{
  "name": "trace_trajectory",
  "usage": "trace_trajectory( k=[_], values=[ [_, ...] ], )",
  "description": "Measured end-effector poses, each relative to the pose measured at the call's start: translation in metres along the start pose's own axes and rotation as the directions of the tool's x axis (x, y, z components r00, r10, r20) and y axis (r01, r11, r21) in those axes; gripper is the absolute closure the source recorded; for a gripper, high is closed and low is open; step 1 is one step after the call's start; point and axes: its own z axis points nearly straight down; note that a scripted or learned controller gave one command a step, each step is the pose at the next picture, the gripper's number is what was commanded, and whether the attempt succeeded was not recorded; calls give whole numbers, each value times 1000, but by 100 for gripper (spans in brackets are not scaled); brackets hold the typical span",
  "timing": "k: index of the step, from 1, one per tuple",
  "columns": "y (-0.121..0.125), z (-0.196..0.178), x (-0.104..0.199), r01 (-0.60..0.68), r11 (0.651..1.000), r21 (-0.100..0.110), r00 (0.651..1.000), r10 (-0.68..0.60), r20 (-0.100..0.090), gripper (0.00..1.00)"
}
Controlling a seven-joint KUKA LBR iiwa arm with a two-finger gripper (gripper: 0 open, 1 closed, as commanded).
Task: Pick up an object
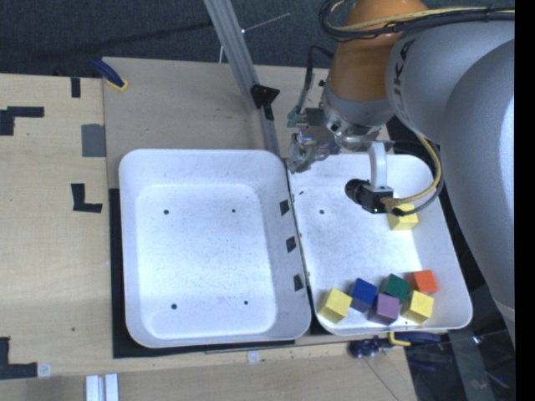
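From the overhead camera, your gripper [303, 159] hovers at the right bin's [351, 224] far-left corner; I cannot tell its state. The blocks lie along that bin's near edge: yellow [336, 304], blue [364, 291], purple [387, 307], green [396, 287], orange [425, 281]. Aim for the yellow block [402, 220] alone by the right wall; it looks easiest.

Small coloured cubes [380, 297] cluster (one yellow apart) in the right bin [334, 249].

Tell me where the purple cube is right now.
The purple cube lies in the right bin, near its front edge, in the cluster of cubes between the blue cube and a yellow cube, just below the green cube.
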Motion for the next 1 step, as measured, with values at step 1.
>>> trace_trajectory(
  k=[1],
  values=[
    [-14, -5, 47, 0, 1000, 1, 1000, 0, 0, 100]
  ],
)
